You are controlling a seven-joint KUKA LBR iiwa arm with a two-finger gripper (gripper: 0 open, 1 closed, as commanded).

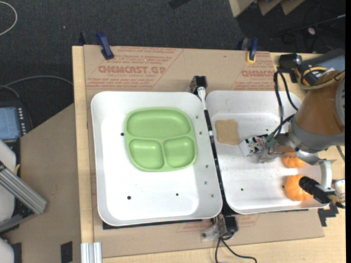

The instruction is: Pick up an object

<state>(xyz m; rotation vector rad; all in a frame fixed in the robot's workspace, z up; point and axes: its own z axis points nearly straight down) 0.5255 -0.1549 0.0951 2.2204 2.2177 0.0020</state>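
Currently the gripper (258,147) is seen low in the right bin (247,200), approx. mid-bin, w/ the grey arm (318,122) reaching in from the right. Whether the gripper is spread or closed can't be told; the tip is too small and cluttered. Nothing is seen held.

Candidate objs.: a tan square pad (226,131) lies flat just left of the gripper, near the bin divider. An orange piece (292,160) sits just right of the gripper, partly hidden by the wrist. A second orange piece (295,187) lies near the bin's front-right corner, w/ a black part across it. A green divided tray (160,138) rests in the left bin (101,163), well apart from the arm.

Risks, as judged:
- The gripper sits betw. pad and orange piece, over bare bin floor; if closed here, prob. nothing would be caught.
- The pad is thin and flat, so it could be pushed vs. gripped, or slid into the divider.
- The orange piece could be nudged by the wrist and rolled away.
- If driven lower, the bin floor could be struck.
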